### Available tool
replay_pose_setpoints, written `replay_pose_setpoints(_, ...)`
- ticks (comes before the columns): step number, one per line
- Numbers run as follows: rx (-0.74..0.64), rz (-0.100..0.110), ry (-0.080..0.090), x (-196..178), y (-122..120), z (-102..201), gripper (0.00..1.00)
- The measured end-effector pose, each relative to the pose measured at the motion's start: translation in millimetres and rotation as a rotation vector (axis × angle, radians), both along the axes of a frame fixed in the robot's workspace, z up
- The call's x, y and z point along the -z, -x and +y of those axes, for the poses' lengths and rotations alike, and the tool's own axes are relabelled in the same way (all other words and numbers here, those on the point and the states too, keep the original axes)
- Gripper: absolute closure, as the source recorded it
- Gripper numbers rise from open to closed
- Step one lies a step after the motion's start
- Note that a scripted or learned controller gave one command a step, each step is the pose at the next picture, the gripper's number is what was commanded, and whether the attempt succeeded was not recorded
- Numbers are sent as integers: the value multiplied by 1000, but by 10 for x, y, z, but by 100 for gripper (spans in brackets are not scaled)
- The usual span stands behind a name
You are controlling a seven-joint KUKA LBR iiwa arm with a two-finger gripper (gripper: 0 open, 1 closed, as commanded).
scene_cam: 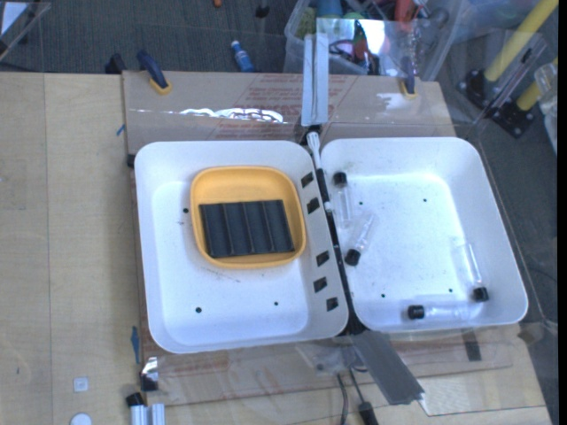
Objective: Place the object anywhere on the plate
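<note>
Dark ribbed block already on the yellow plate, left bin

The ribbed block [246, 227] lies flat inside the yellow plate [202, 189], long axis running 9 to 3 o'clock, in the left bin [168, 308]. Can't tell anything about the gripper's state from here, so no telling which way the block lies from it. The right bin [496, 237] has a few clear vials [467, 259] scattered at 5 o'clock

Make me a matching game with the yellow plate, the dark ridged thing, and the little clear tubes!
Things:
1. yellow plate
2. dark ridged block
3. clear tubes with black caps
4. blue-handled clamp

Places:
A. scattered in the right bin
B. on the plate
C. in the left bin
D. on the bench behind the bins

Pairs: 1-C, 2-B, 3-A, 4-D
</note>
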State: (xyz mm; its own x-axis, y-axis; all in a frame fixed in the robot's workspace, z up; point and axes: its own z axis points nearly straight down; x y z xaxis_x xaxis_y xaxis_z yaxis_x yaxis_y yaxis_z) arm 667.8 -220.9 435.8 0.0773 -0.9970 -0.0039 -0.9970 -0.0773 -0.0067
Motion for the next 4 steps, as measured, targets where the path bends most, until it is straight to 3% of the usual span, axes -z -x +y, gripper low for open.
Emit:
replay_pose_setpoints(1,-362,2,1,29,2,55,100)
replay_pose_setpoints(2,-458,0,2,7,5,60,100)
replay_pose_setpoints(4,-1086,-3,6,12,-2,88,100)
